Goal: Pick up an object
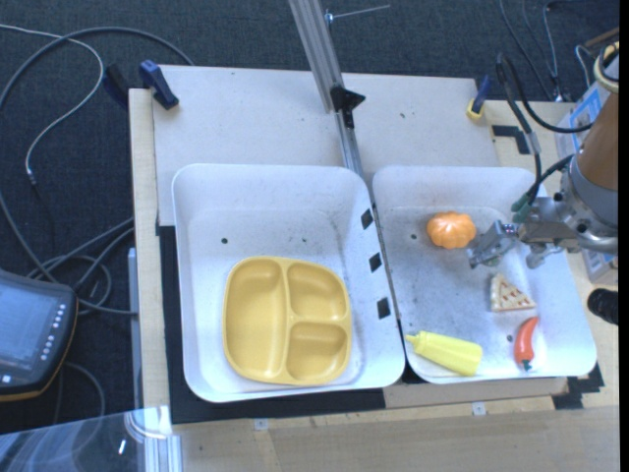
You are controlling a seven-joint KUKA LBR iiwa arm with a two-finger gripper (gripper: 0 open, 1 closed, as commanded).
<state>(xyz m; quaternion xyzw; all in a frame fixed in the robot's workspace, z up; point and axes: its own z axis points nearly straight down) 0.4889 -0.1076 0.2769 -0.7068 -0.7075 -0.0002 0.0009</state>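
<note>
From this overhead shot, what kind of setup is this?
Likely a robot lab picking bench, not a kitchen: two white bins on a board, toy food such as a plastic orange and a yellow divided tray, loose cables on dark carpet, clamps at the corners.

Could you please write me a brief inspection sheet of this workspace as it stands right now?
Surface: pale bench bearing two shallow white bins, left bin and right bin, side by side.
Job's things: in the right bin, an orange fruit, a wedge-shaped slice, a yellow corn-like piece and a red chilli.
Clutter: a yellow divided tray lies in the left bin.
Grippers: gripper low over the right bin, just right of the orange fruit, nothing seen between its fingers.
Cables: black cables loop on the floor at left; more run by the arm.
Surroundings: dark carpet, a metal post, a handheld screen at left.
</note>
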